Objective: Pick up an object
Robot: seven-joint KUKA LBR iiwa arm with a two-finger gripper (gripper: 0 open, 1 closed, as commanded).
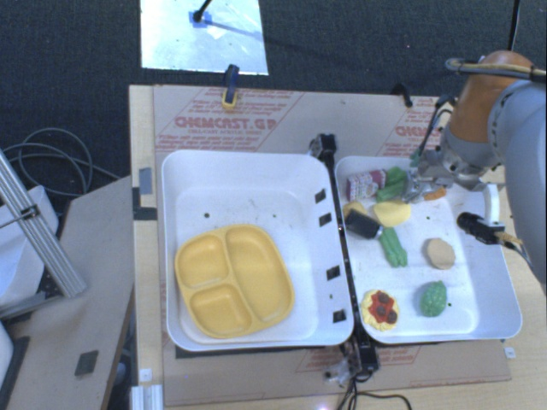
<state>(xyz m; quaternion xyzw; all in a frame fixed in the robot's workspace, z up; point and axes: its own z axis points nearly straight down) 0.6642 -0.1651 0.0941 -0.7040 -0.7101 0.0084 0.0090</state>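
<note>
My gripper (pixel 414 186) hangs low over the far part of the right bin (pixel 491 314). It is right beside a light green piece (pixel 394 182) and just above a yellow lemon-shaped piece (pixel 391 213). An orange strip (pixel 435 195) lies at its right side. A red and white can (pixel 366 184) rests to the left of the green piece. I see nothing between the gripper's tips.
Also in the right bin are a black cylinder (pixel 361 224), a green pickle (pixel 392 247), a tan round (pixel 440 253), a green lump (pixel 432 299) and a small pizza (pixel 379 308). The left bin (pixel 256 178) holds a yellow divided plate (pixel 232 278).
</note>
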